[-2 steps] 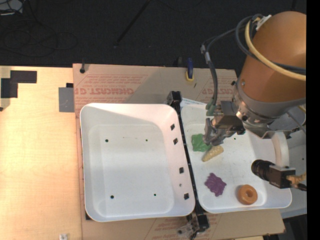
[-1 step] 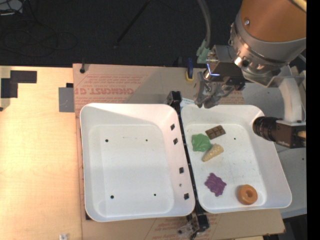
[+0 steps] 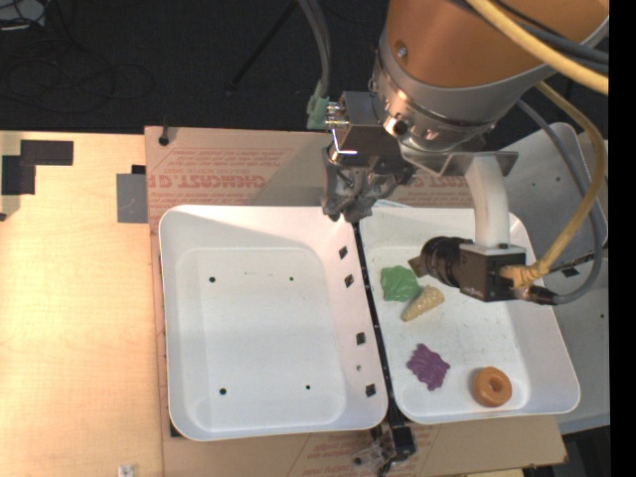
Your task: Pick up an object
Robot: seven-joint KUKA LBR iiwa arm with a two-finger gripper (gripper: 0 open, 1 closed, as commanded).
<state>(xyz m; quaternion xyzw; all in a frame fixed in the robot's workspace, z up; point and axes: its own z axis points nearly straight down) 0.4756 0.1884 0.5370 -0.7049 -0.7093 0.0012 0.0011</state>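
We see the gripper (image 3: 350, 207) at the right bin's (image 3: 556, 391) far-left corner, grip state unreadable; the green piece (image 3: 398, 283) lies just near-right of it.

Both bins look like smooth moulded plastic, white with a soft sheen: the left bin (image 3: 258, 336) catches a bright glare across its upper wall, and the right bin (image 3: 542, 366) is more evenly lit. The worktop (image 3: 70, 306) is pale wood, matt, with a faint grain. A sheet of brown cardboard (image 3: 229, 172) under the bins looks dull and papery (its red print reads reversed). The arm (image 3: 477, 28) has a glossy orange shell over a ring of brushed grey metal. The green object (image 3: 398, 283) and the purple object (image 3: 428, 366) look matt and rubbery, the ring-shaped orange object (image 3: 491, 387) is smooth with a slight shine, and the pale yellow cone (image 3: 422, 303) has a ribbed surface.
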